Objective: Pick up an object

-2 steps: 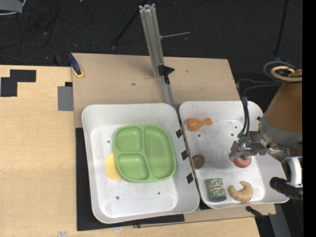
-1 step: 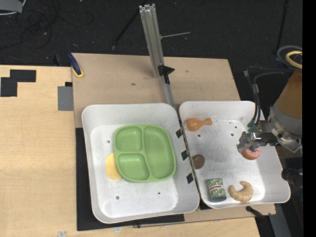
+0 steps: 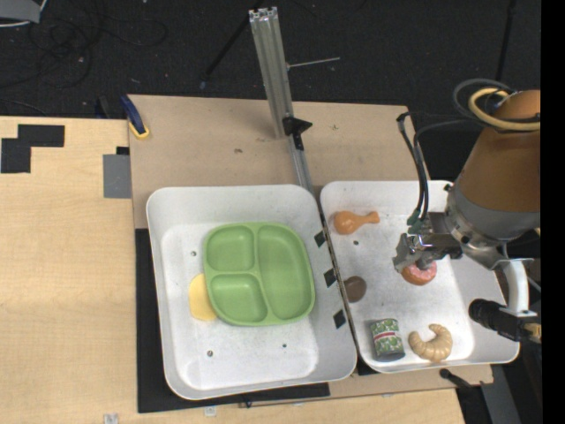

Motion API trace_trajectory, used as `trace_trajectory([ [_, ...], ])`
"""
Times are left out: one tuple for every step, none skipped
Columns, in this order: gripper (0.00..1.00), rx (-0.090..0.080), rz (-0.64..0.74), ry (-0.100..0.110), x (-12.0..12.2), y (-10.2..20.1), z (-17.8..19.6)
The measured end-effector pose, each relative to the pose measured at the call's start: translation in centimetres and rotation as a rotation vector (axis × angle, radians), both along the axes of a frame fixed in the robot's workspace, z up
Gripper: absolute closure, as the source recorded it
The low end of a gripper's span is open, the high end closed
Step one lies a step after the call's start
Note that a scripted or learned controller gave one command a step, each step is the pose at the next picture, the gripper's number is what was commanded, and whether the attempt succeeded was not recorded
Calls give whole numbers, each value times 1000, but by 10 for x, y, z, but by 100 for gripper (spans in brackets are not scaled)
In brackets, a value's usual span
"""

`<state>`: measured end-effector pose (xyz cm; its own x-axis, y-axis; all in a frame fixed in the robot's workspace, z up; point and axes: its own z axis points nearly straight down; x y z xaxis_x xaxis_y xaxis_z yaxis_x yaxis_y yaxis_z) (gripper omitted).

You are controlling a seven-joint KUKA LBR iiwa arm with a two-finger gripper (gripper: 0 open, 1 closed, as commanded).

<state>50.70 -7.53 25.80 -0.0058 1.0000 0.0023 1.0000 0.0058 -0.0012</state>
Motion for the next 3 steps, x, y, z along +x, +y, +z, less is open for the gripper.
trace_trajectory([
  [100,-1,-1,1,6,54,2],
  [100,-1,-2,5,12,101,-17],
  [100,-2,-2,5,15,146,-30],
])
